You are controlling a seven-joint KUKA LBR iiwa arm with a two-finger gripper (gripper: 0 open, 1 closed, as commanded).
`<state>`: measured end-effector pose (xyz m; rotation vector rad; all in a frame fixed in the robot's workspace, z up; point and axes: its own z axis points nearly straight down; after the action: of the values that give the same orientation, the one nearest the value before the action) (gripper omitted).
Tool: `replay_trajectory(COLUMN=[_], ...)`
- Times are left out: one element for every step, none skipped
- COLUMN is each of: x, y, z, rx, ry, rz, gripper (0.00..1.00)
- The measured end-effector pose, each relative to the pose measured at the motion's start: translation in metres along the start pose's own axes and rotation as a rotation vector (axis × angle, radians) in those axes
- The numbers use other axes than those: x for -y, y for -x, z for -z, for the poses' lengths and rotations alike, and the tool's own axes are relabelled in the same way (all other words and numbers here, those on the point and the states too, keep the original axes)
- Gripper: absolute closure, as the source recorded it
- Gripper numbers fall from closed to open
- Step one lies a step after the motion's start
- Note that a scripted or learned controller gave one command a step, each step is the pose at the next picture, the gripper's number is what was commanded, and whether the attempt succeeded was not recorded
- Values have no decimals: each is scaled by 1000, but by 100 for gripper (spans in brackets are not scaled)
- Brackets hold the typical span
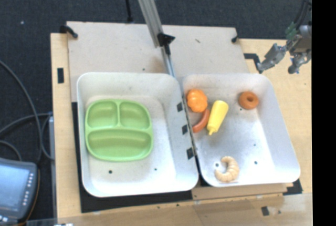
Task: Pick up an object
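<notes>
Two shallow white bins are sitting side by side on the bench: the left bin (89,177) is holding a green three-compartment plastic plate (119,130), while the right bin (273,151) is holding an orange round toy fruit (197,100) touching a reddish sausage-shaped toy (201,121), a yellow corn-like toy (217,116) just beside them, a brown ring doughnut (249,100) farther right, and a tan croissant (227,168) near the front. At the far right, outside the bins, the grey two-finger gripper (283,62) is hanging with its fingers spread apart and gripping nothing.

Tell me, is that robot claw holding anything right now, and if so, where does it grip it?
Nothing is held. The claw hangs open beyond the right bin's far corner, nothing between its fingers.
</notes>
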<state>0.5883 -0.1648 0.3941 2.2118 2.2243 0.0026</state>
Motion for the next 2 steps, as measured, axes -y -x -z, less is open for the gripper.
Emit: replay_trajectory(x=[3,3], y=[2,2], z=[0,0], rx=[1,1], ry=[-3,-3], rz=[-3,-2], gripper=[0,0])
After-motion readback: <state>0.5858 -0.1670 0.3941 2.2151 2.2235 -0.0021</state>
